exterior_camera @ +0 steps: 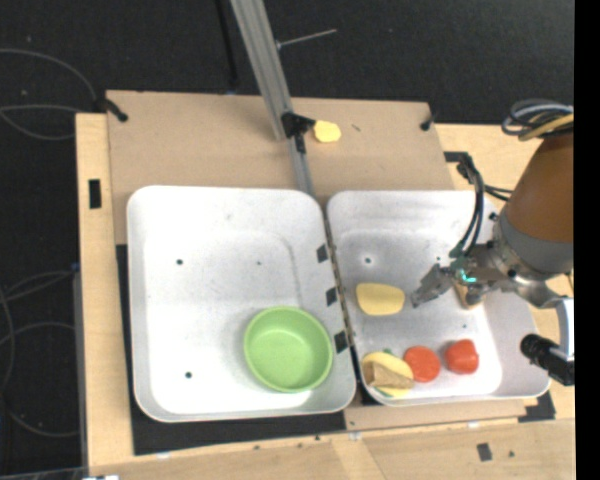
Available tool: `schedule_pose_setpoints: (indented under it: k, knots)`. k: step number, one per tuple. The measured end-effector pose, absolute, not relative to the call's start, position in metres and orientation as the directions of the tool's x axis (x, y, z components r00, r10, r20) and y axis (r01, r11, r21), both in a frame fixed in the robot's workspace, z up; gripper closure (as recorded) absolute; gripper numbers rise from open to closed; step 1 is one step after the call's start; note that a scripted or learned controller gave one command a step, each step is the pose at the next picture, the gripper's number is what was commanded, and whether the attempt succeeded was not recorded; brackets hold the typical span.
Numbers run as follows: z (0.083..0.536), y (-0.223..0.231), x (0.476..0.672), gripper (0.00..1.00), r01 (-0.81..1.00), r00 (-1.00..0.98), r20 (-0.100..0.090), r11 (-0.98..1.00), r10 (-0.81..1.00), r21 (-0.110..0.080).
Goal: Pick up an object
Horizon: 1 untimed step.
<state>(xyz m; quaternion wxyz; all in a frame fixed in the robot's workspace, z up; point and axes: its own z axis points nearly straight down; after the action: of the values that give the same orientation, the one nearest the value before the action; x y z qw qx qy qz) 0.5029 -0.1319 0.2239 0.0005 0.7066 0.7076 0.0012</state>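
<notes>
From my feed the arm (540, 193) is cut off at the right edge, and its gripper (435, 286) is a dark, blurred shape in the right bin (400, 218); I cannot tell how it is set. Just beside its tip lies a pale yellow, rounded object (379, 299), near the bin's left wall. Along the front edge sit a yellow piece (388, 372) and two red ones (421, 363) (462, 356). A green bowl (287, 348) sits in the left bin (210, 248).

White bins (230, 228); green bowl (288, 348); yellow block (379, 299); two red items (442, 360); arm (540, 203) orange-banded grey; tan bench (200, 138)
</notes>
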Motion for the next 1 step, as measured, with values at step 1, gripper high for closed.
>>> schedule_pose_setpoints:
  k: [1]
  knots:
    - [0.1711,-0.1284,0.4935,0.00,1.000,0.001,-0.001,-0.001,1.000,-0.004]
